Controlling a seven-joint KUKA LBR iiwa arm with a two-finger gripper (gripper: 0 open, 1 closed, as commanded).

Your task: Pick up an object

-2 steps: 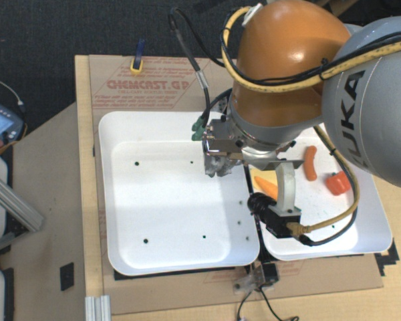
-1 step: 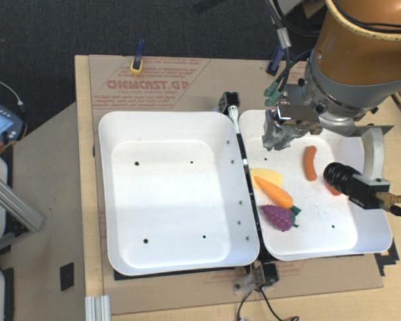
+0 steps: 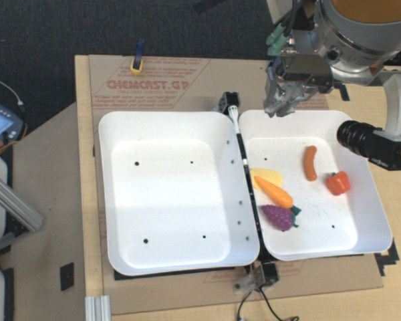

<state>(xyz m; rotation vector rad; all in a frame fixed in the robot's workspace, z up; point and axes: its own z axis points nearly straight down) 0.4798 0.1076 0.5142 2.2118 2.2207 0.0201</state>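
Pincer [image 3: 279, 110] hangs over right bin's [image 3: 367, 236] far rim, grip unclear; toys cluster centrally

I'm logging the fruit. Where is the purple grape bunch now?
The grapes lie in the right bin, near its left wall, just below the carrot.

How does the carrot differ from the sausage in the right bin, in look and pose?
The carrot is brighter orange and tapers to a point, while the sausage is a duller red-orange with rounded ends. The carrot lies diagonally, touching the yellow piece and close to the purple grapes; the sausage lies nearly upright in the view, apart from the others. Both rest in the right bin, below the gripper.
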